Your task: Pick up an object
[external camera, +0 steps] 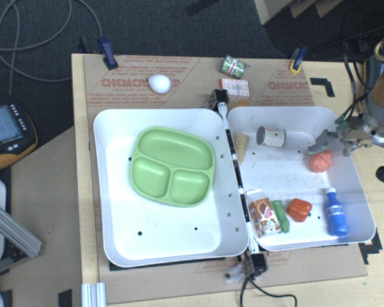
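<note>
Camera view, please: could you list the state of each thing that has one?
Green divided plate: upright, flat in the left bin.
Blue bottle: lying on its side in the right bin.
Grey cup: tipped on its side.
Carton: lying flat.
Claw: above the pink object.

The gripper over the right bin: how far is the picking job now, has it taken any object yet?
Done: the gripper has reached into the right bin, just above the pink-orange object. In hand: nothing visibly; that object lies on the bin floor, and the view does not settle whether it is gripped. Left: the grasp and the lift. The blue bottle, red pepper and snack box lie untouched.
</note>
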Robot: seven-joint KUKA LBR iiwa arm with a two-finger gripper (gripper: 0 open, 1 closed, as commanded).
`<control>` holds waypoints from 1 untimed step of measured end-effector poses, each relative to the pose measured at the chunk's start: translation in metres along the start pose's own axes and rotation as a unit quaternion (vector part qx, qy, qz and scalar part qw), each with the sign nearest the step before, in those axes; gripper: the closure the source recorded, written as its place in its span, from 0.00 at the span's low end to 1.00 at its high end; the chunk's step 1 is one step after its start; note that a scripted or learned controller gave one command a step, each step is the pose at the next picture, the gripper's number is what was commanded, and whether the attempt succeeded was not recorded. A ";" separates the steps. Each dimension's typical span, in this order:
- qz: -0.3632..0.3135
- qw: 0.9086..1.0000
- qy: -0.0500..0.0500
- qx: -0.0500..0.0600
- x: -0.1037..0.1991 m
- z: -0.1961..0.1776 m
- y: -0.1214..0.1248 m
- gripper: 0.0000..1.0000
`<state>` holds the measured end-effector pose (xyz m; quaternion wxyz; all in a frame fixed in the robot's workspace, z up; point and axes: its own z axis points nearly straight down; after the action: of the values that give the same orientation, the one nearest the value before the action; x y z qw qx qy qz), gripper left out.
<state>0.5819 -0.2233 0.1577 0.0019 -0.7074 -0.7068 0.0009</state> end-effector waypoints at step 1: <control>-0.002 1.000 0.003 0.000 0.009 0.074 0.022 0.00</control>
<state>0.6039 -0.2144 0.0835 0.0040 -0.7056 -0.7086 -0.0015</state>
